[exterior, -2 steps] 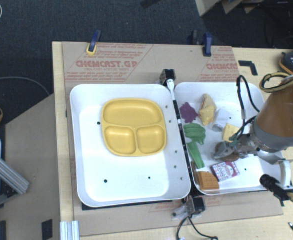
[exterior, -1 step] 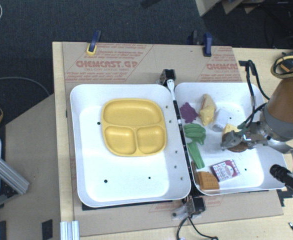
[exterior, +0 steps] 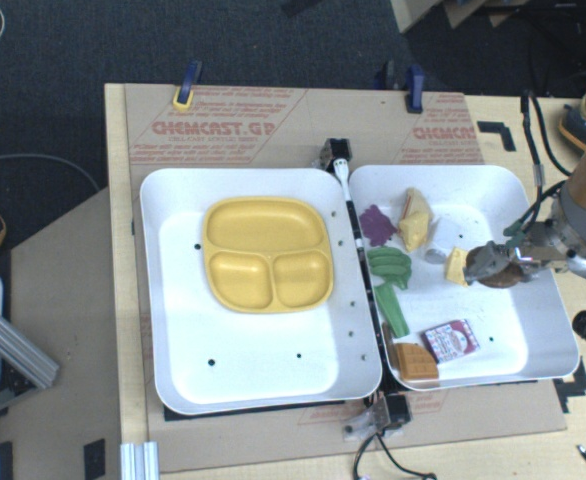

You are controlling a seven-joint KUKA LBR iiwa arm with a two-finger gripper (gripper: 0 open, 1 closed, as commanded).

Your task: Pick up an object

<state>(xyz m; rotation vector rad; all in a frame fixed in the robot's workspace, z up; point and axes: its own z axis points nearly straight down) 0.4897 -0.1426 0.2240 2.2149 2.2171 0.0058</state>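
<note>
The right bin (exterior: 533,353) holds several small objects. A small yellow piece (exterior: 457,266) lies near its middle, and my gripper (exterior: 480,265) sits low right beside it, reaching in from the right; its tip touches or nearly touches the piece. A small grey bit (exterior: 435,256) lies just left of the yellow piece. Further left are a purple item (exterior: 377,225), a cream-yellow object (exterior: 414,220) and a long green object (exterior: 389,271). A maroon packet (exterior: 451,340) and a brown block (exterior: 414,361) lie near the front edge.
The left bin (exterior: 173,348) holds a yellow three-compartment plate (exterior: 268,251). The two bins meet along a ridge with a black clamp (exterior: 337,152) at its far end. Cables (exterior: 533,138) hang at the right by the arm.
</note>
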